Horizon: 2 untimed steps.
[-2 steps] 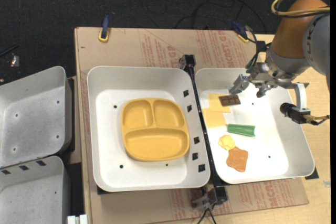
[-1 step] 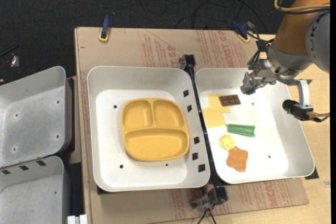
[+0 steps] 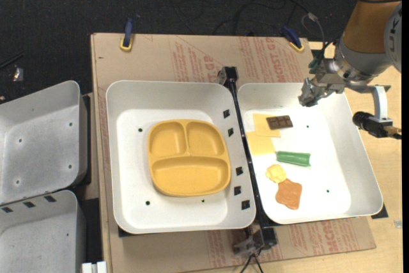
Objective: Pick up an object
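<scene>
The robot's dark hand [image 3: 309, 96] hangs over the far edge of the right shallow white bin [image 3: 345, 192]; whether it is open or closed cannot be told, and nothing shows in it. Below and left of the hand lies a small brown rectangular piece [image 3: 279, 123], long axis roughly left-right, on a pale yellow flat sheet [image 3: 261, 137]. Nearer the camera lie a green bar [image 3: 293, 158], also left-right, a yellow lump [image 3: 276, 172] and an orange chunk [image 3: 289, 194]. Bare bin floor lies right of these.
</scene>
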Available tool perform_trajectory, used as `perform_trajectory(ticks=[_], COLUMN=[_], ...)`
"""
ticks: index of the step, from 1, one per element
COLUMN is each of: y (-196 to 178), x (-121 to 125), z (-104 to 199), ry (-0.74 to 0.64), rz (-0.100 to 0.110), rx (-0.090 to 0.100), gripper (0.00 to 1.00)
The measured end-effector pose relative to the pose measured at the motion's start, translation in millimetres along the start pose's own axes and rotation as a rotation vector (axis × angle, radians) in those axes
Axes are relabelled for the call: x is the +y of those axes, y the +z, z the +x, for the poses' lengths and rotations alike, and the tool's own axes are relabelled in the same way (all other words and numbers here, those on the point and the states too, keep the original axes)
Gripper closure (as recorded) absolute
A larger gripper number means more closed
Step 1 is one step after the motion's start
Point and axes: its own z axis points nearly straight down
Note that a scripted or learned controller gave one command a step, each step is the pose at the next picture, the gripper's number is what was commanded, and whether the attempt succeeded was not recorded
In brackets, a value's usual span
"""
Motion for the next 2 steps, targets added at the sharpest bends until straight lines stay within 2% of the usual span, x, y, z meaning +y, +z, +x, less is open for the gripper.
perform_trajectory(ticks=[1,2], y=[-51,-38], x=[2,8], z=[0,50], ry=[0.0,-0.005], rz=[-0.002,0.004], rx=[-0.001,0.002], gripper=[1.0,1.0])
